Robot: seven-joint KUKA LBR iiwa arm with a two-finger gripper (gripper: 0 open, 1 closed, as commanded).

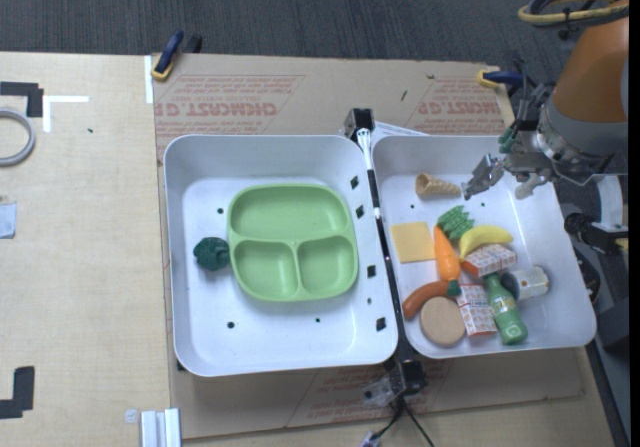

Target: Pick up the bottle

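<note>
Gripper: two-finger gripper [487, 178] on the grey arm with the orange band [592, 65], reaching in from the right and poised over the upper part of the right shallow white bin [560, 235].
Fingers: dark fingers [478, 181] parted a little, with nothing between them.
Bottle: green plastic bottle with a red-and-white label [506, 311], lying on its side near the lower right corner of the right bin, well below the fingers and apart from them.
Below the fingers: leafy green toy vegetable [456, 220], yellow toy banana [484, 238] and orange toy carrot [446, 254], close together in the middle of the bin.
Left of the fingers: tan toy ice-cream cone [436, 185], just beside the fingertips at about the same height.
Lower left of the fingers: flat yellow square of toy cheese [412, 242], red toy sausage [427, 298] and round tan toy cookie [442, 321].
Around the bottle: red-and-white printed cartons [489, 259], touching or just beside it, and a small pale block [533, 282] to its right.
Far left of the fingers: left shallow white bin [190, 275] holding a light green three-compartment plastic tray [293, 241], with a dark green toy broccoli [211, 253] just beside the tray's left edge.
</note>
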